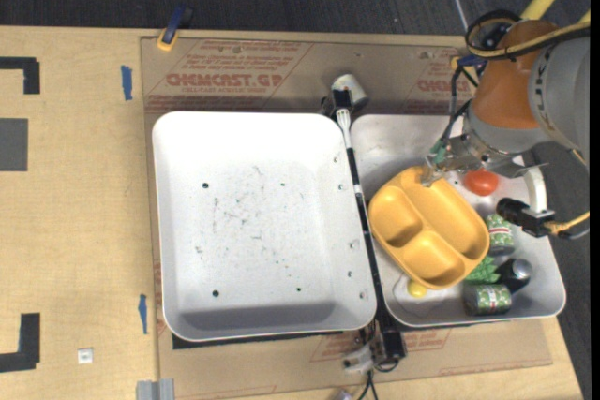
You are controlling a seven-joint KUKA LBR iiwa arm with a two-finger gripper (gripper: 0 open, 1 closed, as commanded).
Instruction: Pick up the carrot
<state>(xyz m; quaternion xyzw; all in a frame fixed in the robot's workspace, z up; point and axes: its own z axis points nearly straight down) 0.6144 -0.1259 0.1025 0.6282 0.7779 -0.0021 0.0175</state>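
Overhead view of 2 white bins. The carrot (pixel 482 183), a small orange-red object, lies in the right bin (pixel 394 140) between the yellow divided tray (pixel 428 227) and the arm, partly hidden. The gripper (pixel 441 160) hangs near the tray's upper edge; its opening and contents cannot be told. The carrot is probably light, rigid, smooth plastic; grasping across its midsection seems best.

The arm (pixel 539 89) hides the carrot (pixel 482 183) partly; pincer (pixel 441 162) fingers indiscernible.
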